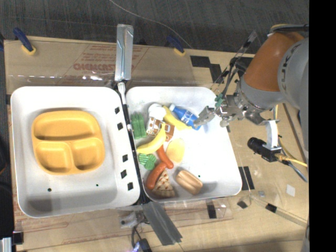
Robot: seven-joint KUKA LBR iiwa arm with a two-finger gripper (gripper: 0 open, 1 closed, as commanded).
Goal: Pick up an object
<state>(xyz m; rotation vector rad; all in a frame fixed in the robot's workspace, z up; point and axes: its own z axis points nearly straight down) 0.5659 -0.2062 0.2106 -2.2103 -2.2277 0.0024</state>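
Observation:
The right bin (223,161) holds a heap of toy food on its left side. There is a blue bottle (185,114), a yellow banana (151,144), a white and brown cup (154,121), a green piece (138,125), a yellow lemon (176,150), an orange sausage (166,158), a pizza slice (164,185) and a brown bun (188,181). My gripper (216,117) hangs over the bin's upper right part, just right of the blue bottle. Its fingers stand open with nothing between them.
The left bin (21,156) holds a yellow compartment tray (67,140). A metal divider post (124,51) stands at the back between the bins. The right bin's floor (210,151) is bare white under and in front of the gripper.

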